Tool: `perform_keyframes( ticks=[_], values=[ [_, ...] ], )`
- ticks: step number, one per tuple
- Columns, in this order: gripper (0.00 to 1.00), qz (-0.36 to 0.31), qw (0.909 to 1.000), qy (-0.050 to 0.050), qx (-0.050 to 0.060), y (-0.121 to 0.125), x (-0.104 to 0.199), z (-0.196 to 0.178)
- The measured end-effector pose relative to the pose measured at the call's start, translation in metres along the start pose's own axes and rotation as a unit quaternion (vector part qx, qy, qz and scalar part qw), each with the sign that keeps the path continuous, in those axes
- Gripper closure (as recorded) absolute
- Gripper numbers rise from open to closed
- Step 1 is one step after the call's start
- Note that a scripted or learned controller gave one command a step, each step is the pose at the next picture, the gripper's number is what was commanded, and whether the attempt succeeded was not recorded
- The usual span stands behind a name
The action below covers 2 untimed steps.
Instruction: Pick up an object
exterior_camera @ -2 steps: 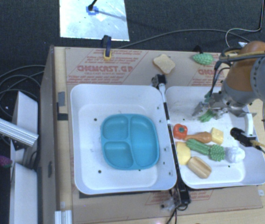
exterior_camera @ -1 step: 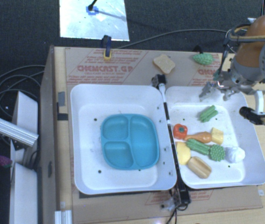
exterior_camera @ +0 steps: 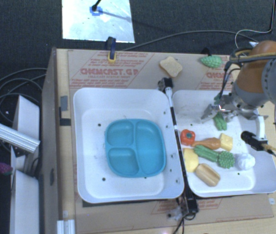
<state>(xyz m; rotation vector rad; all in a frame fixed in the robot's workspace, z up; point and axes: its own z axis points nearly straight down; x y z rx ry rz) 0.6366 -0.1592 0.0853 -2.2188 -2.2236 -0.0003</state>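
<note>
Hand (exterior_camera: 219, 112) is down in the far part of the right bin (exterior_camera: 269, 177), right over a small green piece (exterior_camera: 220, 123); can't tell if it's apart or together. Remaining toy food sits clustered nearer: tomato (exterior_camera: 187, 137), yellow block (exterior_camera: 226, 142), green corn (exterior_camera: 214, 155). Blue tray (exterior_camera: 135, 147) in left bin (exterior_camera: 86, 111).

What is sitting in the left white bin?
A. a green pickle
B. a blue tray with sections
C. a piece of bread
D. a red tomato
B. The blue sectioned tray lies in the left bin, while the toy foods are piled in the right bin and the bread rests on the cardboard behind the bins.
</note>
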Motion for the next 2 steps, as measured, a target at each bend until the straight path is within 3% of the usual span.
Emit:
perform_keyframes(
  ticks=[1, 2],
  values=[
    [1.0, -0.001, 1.0, -0.001, -0.003, 0.002, 0.0, -0.012],
    [1.0, -0.001, 1.0, 0.0, -0.002, -0.029, 0.053, -0.097]
  ],
)
